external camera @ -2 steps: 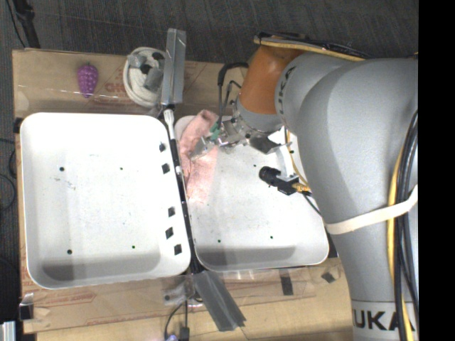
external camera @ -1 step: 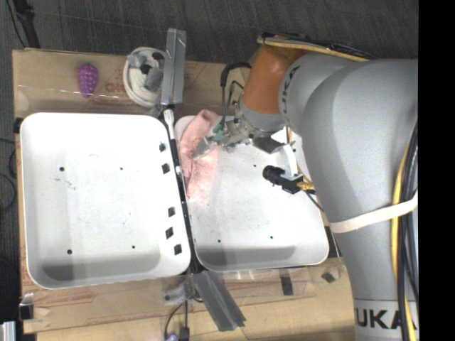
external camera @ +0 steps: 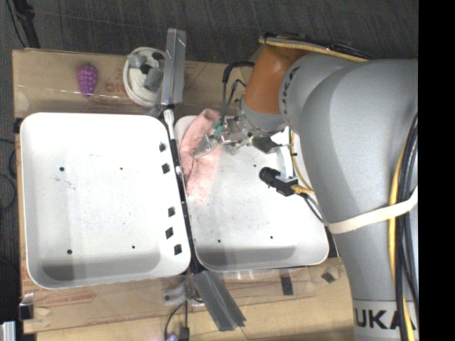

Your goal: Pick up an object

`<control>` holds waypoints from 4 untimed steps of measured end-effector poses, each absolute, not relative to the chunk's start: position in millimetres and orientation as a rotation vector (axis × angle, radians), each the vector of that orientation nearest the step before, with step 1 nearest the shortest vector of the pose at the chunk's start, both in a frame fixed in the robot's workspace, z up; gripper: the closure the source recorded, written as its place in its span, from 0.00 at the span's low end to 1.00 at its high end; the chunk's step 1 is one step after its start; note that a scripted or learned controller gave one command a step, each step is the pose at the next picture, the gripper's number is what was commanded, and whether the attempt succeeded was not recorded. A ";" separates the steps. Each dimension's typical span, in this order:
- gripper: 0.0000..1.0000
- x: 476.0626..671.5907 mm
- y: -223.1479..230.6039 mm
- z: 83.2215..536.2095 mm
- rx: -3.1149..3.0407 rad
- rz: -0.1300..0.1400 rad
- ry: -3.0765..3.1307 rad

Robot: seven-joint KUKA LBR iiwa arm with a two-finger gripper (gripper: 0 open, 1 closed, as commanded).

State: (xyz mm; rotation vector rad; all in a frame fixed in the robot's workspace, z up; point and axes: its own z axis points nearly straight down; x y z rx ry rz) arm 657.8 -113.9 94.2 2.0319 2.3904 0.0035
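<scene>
I count 2 white bins on the bench, the left bin [external camera: 92,197] and the right bin [external camera: 256,226], side by side. In the right bin, at its far left corner, I've got 1 pink cloth [external camera: 197,155]. That's the single loose item I can count inside either bin. Beyond the bins, on the far left of the bench, I see 1 small purple object [external camera: 87,79], and just right of it 1 coil of white cord [external camera: 144,75]. Reaching in from the right: 1 arm [external camera: 355,141], carrying 1 gripper [external camera: 222,135]. Along the divide between the bins I count 4 small dark tabs [external camera: 170,212].
</scene>
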 end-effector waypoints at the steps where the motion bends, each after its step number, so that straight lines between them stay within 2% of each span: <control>1: 0.00 657.1 -179.9 145.2 2.217 -0.002 2.227; 2: 0.00 656.9 -130.3 108.9 2.032 -0.001 2.399; 3: 0.00 613.4 -143.1 149.4 1.859 -0.002 2.536; 4: 0.00 658.2 -128.1 94.6 1.740 0.002 2.612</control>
